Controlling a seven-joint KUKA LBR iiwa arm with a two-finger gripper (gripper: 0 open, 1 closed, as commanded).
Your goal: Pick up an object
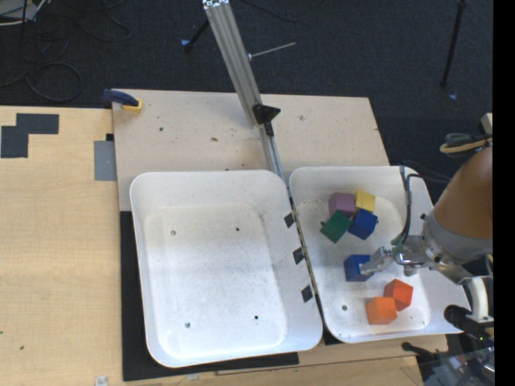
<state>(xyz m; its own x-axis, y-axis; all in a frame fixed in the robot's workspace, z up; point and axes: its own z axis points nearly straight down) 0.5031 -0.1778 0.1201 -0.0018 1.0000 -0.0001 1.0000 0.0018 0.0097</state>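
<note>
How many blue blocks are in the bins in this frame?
2, both in the right bin: one blue block in the upper cluster beside the green block, another blue block lower, at the gripper. Others may be hidden beneath the arm.

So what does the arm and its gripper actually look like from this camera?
The arm has an orange band above a grey wrist section. The gripper is a small silvery metal piece with thin fingers. A pale cable loops along the wrist, and there's a green speck by it.

Two shallow white bins sit side by side — a left bin (153,215) and a right bin (338,183). Seven blocks: two blue (364,223) (355,268), two orange (399,293) (380,310), one green (335,228), one yellow (365,200), one purple (342,203).
</note>
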